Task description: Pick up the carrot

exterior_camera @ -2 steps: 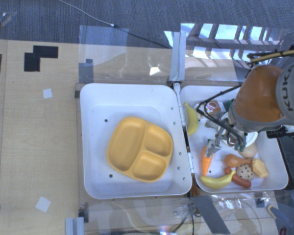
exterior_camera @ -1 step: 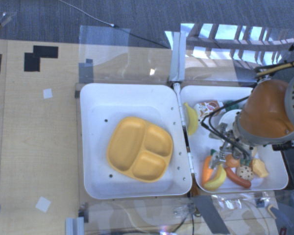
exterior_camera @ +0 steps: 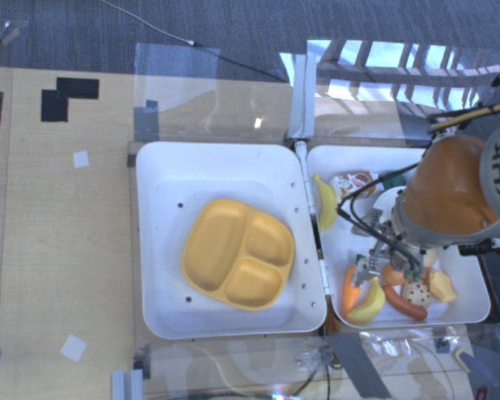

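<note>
My jaws hang low in the right bin, just at 1 o'clock of the carrot lying beside a banana, though I cannot tell how wide they stand.

Orange carrot lies near-upright at right bin's front-left.

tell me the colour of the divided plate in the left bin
Yellow; the plate shows plainly in the camera view.
</note>
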You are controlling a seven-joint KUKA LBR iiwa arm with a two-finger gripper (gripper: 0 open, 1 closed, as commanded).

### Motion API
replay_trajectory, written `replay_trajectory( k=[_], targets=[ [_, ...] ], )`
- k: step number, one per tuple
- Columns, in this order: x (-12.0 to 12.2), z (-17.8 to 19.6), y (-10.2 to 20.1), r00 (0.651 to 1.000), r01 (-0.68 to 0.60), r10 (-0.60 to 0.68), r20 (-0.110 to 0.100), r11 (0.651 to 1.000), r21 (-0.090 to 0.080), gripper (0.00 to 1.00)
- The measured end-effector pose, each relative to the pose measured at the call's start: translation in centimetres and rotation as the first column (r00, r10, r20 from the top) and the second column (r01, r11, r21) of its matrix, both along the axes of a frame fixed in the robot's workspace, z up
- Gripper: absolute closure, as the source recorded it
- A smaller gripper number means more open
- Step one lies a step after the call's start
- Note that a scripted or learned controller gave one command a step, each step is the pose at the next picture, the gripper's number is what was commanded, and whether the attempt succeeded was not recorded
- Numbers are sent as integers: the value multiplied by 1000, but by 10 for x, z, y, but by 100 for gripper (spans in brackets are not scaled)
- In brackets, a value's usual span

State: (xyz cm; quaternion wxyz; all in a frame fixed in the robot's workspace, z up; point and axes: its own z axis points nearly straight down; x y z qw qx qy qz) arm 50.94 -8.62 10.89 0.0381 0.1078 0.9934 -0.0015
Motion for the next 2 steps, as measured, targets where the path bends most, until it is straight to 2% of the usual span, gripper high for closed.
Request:
replay_trajectory(
  k=[1,2],
  targets=[
    [3,0,2,999,-49,49,-7,999,-1,0],
    [-1,-1,0,996,92,-92,-4,996,7,0]
  ],
)
